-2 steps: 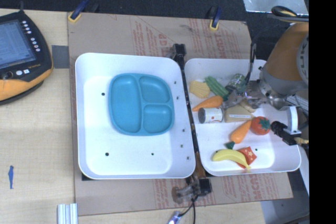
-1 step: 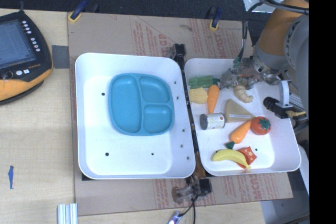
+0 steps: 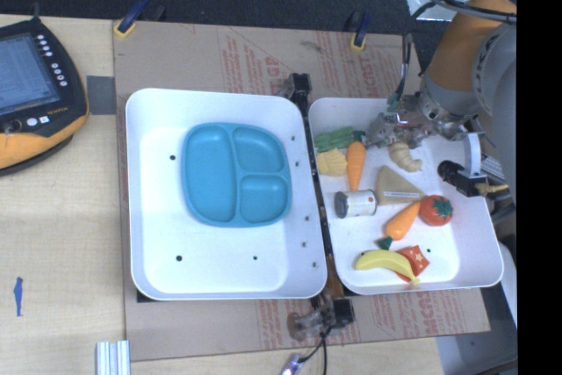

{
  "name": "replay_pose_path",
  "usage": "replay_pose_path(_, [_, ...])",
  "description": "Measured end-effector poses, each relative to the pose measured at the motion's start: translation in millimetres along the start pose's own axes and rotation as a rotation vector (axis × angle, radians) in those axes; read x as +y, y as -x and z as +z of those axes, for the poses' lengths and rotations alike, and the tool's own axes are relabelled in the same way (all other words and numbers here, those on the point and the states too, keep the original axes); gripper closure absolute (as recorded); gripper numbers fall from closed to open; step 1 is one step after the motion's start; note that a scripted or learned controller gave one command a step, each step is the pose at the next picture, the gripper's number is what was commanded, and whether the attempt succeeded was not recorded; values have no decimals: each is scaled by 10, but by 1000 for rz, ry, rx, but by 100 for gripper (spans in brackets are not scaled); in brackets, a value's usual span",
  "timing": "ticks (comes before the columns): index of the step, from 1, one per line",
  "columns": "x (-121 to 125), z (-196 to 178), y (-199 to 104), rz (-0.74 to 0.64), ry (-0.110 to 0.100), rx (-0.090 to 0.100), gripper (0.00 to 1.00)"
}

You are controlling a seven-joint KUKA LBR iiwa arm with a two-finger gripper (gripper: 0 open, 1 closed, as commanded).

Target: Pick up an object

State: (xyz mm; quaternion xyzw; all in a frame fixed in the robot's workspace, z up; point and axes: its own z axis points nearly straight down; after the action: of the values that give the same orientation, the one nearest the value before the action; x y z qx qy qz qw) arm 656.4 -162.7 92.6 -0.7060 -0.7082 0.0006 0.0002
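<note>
1. Toy food, the pick candidates, heaped in the right bin [image 3: 481, 272]: nearest the camera and farthest from the jaws [image 3: 392, 126], a banana [image 3: 379, 260] with a small red piece [image 3: 414, 258] touching it.
2. Further in, closer under the jaws: orange carrot [image 3: 401, 220] beside a tomato [image 3: 435, 211], a silver can [image 3: 356, 204] on its side, a tan wedge [image 3: 397, 184].
3. Just beside the jaws: second carrot [image 3: 355, 164], yellow piece [image 3: 331, 162], green piece [image 3: 335, 139], pale knobbly piece [image 3: 405, 156].
4. Jaws low over the bin's far part, nothing seen pinched; spread or pressed together, cannot tell behind the wrist clutter.
5. Likely trouble: items packed touching, so closing could nudge a neighbour or catch two; round can could roll away.
6. Edges: far bin wall close behind the jaws, divider wall to the side near the green piece; little room there.
7. Open room: bare bin floor toward the near right corner; left bin [image 3: 154, 272] carrying a blue tray [image 3: 235, 173], well apart on the surface [image 3: 61, 233].
</note>
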Motion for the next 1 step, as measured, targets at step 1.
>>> replay_pose_path(1, [-2, 7, -321, -2, -3, 1, 0])
